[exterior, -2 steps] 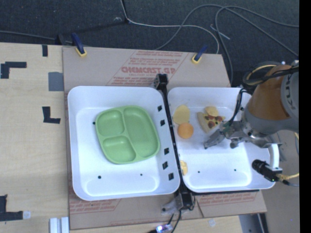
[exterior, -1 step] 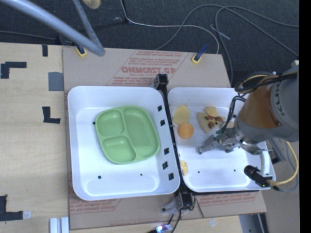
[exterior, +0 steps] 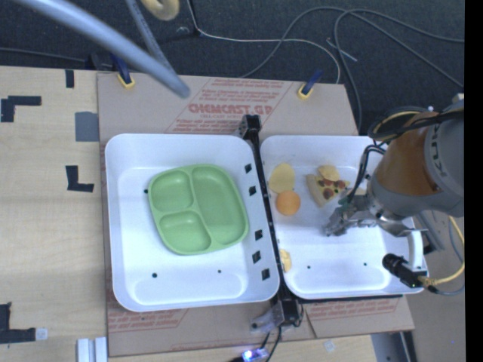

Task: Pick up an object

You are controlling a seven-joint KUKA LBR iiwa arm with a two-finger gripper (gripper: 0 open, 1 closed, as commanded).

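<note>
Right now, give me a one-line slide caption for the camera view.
Arm's tool lowered into the right bin near toy food pieces; green divided plate in the left bin.

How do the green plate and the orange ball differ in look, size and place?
The green plate is large, flat and split into three sections; the orange ball is small and round. The plate lies in the left bin; the ball lies in the right bin. Both rest apart from the claw.

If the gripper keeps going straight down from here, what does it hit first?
Likely the bare floor of the right bin. The gripper sits just right of the orange piece and below the toy sandwich; depth unclear.
</note>
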